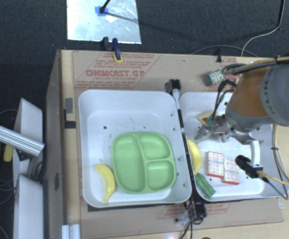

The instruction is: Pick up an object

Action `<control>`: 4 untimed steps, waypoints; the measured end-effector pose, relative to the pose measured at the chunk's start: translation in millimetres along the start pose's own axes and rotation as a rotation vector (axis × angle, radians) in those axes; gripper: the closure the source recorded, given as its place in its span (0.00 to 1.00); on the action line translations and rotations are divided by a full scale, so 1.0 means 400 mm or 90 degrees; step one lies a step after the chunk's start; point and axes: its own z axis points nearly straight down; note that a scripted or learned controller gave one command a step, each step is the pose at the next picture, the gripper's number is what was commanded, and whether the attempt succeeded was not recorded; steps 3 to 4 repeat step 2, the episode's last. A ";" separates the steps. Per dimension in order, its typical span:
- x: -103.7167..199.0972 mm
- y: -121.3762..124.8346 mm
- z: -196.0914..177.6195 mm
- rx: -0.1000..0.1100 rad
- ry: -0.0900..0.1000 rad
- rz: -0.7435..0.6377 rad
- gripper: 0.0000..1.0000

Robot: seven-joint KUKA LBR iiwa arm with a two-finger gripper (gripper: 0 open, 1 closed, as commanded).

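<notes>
Dark carpet surrounds a bench topped with printed brown cardboard (119,71), on which two shallow white bins sit side by side.

Left bin (92,108): it holds a light green divided plastic plate (143,162). A yellow toy banana (106,180) lies at the plate's lower left rim, touching it or very nearly so.

Right bin (194,101): the grey arm with the orange band (256,96) reaches in from the right. Its gripper (211,131) sits low over the upper middle of the bin floor. Whether the gripper is released or clenched cannot be told, because its tip reads as a tangle of grey metal against the white floor. No held object can be confirmed.

A small pale tan object (204,117) lies just beyond the tip and very near it. Contact cannot be determined, and its shape is unclear.

Other objects in the right bin, all apart from the gripper:
- A yellow curved piece (195,154) rests against the left wall.
- A green rectangular block (205,186) lies in the lower left corner.
- Two flat white boxes with a red pattern (223,166) lie side by side near the bin's middle; the print is too small to read.

The arm covers the right bin's upper right portion.

Outside the bins, a small green and white cylinder (215,77) lies on the cardboard beside cables, its label illegible. A blue clamp (116,48) grips the bench's far edge. A silvery sheet (102,14) lies on the carpet, cut off at the top.
</notes>
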 end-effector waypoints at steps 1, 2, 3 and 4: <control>-0.045 0.101 0.027 -0.001 0.000 -0.001 0.00; -0.108 0.240 0.025 -0.002 0.000 -0.002 0.00; -0.108 0.240 0.025 -0.002 0.000 -0.002 0.00; -0.108 0.240 0.025 -0.002 0.000 -0.002 0.00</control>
